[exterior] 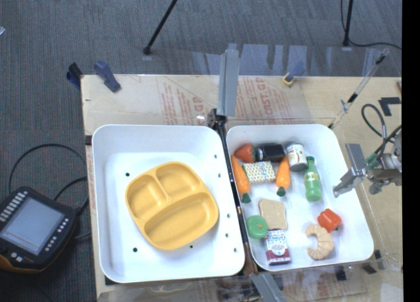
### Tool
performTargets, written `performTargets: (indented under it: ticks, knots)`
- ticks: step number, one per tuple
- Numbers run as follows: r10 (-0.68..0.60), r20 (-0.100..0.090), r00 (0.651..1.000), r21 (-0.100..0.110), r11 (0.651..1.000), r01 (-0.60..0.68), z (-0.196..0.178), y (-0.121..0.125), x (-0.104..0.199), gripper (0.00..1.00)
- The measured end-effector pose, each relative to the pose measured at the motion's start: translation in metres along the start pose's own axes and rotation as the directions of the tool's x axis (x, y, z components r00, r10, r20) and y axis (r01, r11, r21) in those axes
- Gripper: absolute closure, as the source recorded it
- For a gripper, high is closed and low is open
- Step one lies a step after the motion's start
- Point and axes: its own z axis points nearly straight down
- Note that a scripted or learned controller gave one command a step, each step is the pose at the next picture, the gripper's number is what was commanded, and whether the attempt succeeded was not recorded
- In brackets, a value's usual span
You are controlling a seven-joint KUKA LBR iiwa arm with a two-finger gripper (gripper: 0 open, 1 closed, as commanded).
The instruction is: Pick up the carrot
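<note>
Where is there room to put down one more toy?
Bare floor rings the yellow divided plate in the left white bin, widest along its left wall. The right white bin is crowded; small gaps sit near its right wall, above the red pepper.

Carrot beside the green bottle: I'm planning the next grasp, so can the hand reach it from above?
Probably yes: the carrot lies uncovered, with nothing stacked on it, while the hand hovers by the right rim of the bin. The checkered box crowds its left side.
</note>
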Motion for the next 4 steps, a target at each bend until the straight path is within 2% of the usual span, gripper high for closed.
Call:
performTargets:
  ticks: [1,2,3,4]
  knots:
    - [0.287,0.000,0.958,0.002,0.958,-0.287,0.010,-0.015,0.011,0.00]
    - [0.511,0.001,0.860,0.006,0.860,-0.511,0.127,0.038,0.017,0.00]
    - [0.334,0.000,0.943,0.003,0.943,-0.334,0.158,0.093,0.074,0.00]
    - [0.199,0.001,0.980,-0.006,0.980,-0.199,0.100,0.136,0.098,0.00]
